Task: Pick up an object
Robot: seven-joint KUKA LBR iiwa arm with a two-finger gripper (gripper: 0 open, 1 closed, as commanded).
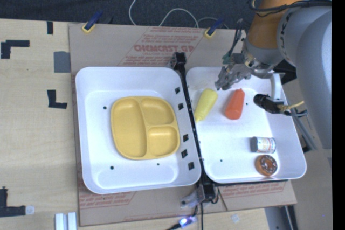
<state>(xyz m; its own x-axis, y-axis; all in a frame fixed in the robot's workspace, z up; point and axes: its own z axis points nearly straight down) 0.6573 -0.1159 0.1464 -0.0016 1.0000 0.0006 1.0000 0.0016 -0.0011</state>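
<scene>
My gripper (pixel 225 82) hangs over the far part of the right bin (pixel 240 161), just above and between a yellow corn-like piece (pixel 205 104) and an orange carrot-like piece (pixel 234 104). Nothing shows between its fingers. Both pieces lie on the bin floor, close to the fingertips but apart from them. Nearer the front right of the same bin lie a small white and grey can (pixel 263 144) on its side and a brown doughnut-like disc (pixel 267 165).
The left bin (pixel 91 116) holds a yellow divided plate (pixel 144 126). A black divider strip (pixel 186 116) runs between the bins. The grey arm with its orange band (pixel 272 13) fills the upper right. A black fitting (pixel 267 102) juts over the right bin's far right.
</scene>
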